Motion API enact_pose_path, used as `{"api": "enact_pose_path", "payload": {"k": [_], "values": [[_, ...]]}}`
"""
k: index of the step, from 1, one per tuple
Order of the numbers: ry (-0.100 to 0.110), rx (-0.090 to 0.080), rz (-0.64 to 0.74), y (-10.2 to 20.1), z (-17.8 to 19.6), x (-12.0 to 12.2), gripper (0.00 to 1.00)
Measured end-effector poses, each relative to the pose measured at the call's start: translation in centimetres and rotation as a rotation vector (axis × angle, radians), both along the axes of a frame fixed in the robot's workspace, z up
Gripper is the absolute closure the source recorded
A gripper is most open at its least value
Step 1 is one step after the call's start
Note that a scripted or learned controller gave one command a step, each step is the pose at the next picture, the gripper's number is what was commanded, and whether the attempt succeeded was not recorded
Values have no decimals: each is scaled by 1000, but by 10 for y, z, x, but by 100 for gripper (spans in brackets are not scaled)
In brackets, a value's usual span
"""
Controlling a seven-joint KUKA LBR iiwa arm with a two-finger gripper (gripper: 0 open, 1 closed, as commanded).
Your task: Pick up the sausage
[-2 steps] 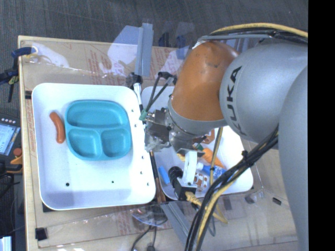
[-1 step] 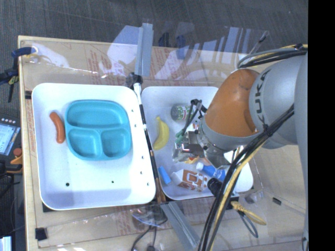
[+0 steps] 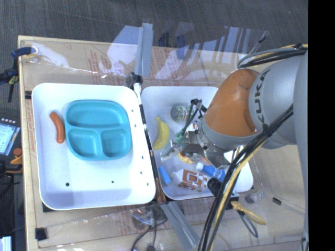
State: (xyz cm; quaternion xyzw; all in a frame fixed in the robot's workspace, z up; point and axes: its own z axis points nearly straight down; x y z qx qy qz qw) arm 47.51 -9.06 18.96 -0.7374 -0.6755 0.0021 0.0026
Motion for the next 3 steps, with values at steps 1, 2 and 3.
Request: {"api": "enact_pose_path", "payload": {"k": [1,2,3], "values": [[0,0,26,-31,-94,92,0],[3,-1,30,-32,-85,92,100],[-9,-4,106,-18,-95,161,100]]}}
